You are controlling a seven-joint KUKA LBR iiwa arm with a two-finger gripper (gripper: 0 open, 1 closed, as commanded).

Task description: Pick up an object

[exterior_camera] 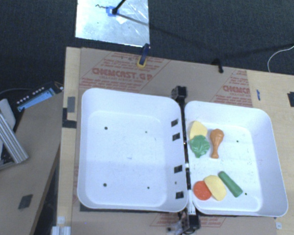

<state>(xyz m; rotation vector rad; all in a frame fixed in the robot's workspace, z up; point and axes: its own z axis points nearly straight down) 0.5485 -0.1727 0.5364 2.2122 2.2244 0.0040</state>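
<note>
A: Six toy foods. Where?
B: All in the right bin (274,156). Yellow wedge (198,129), green leafy piece (200,145) and drumstick (216,142) clustered; red disc (202,191), yellow oval (215,187) and green stick (230,183) nearer.

I work in a lab: two white bins (133,100) on a bench (272,89), cables (288,47), metal frame (2,132)

Both bins (133,100) are white. The right one holds an orange drumstick (216,142), green broccoli (200,145), a yellow piece (197,129), a red tomato (202,191), another yellow piece (215,187) and a green cucumber (230,183).
</note>
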